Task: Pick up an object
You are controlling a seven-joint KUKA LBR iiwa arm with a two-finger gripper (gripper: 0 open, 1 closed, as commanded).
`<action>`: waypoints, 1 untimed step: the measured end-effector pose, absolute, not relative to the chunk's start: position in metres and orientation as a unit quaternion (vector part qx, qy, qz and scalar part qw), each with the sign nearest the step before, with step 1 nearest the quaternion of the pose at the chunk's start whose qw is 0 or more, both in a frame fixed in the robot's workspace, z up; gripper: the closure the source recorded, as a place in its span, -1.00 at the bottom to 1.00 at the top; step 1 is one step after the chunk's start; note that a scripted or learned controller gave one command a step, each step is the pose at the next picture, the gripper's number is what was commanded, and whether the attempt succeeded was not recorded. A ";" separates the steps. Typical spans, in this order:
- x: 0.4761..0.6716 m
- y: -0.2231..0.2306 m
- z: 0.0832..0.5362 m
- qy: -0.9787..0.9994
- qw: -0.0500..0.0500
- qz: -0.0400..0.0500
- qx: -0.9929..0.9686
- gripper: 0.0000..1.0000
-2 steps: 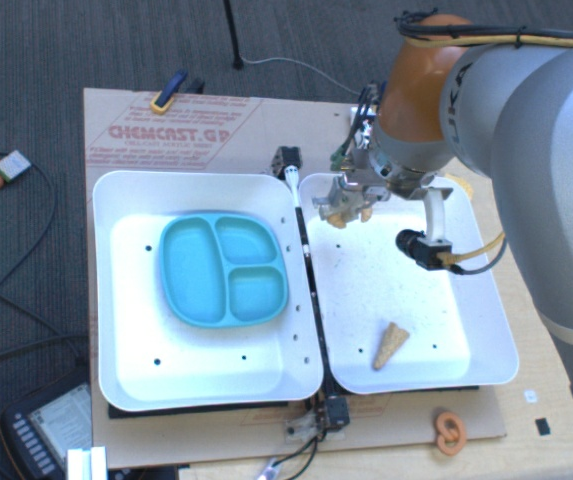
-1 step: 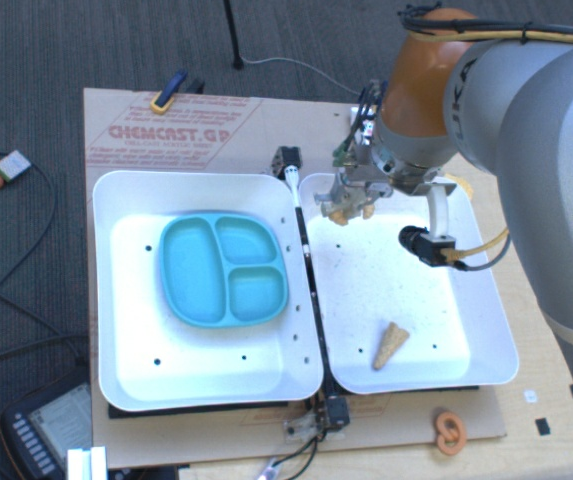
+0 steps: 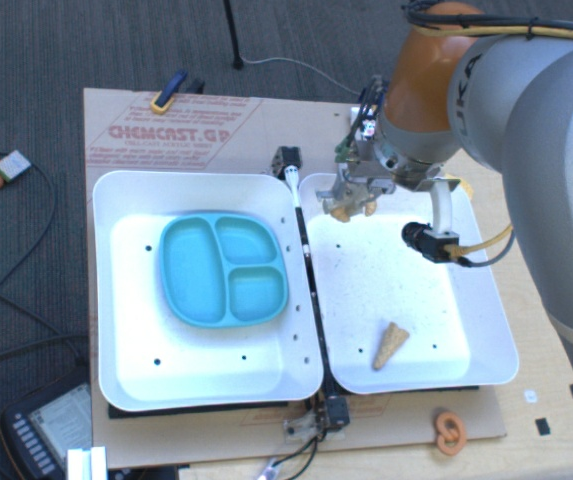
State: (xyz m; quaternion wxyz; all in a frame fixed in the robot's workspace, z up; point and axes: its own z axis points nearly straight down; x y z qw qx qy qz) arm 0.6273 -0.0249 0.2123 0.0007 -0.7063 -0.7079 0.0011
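Your claw (image 3: 351, 206) hangs over the right bin's (image 3: 486, 358) far-left corner; grip unreadable. One cone (image 3: 390, 345) lies near that bin's front. One blue divided plate (image 3: 223, 270) fills the left bin (image 3: 116, 368). Two bins on the surface (image 3: 146, 128).

A turquoise divided plate (image 3: 224, 270) lies in a white left bin (image 3: 126, 193), a tan cone (image 3: 390, 345) in the white right bin (image 3: 486, 343), on a pale desk (image 3: 206, 118) printed with red lettering, over dark grey carpet (image 3: 26, 58).

Bulky grey arm (image 3: 526, 118), orange band (image 3: 431, 63) above the wrist, black cables, perhaps a yellowish hose lower down.
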 end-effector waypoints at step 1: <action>0.627 -0.025 0.222 -0.708 0.001 0.001 -0.706 1.00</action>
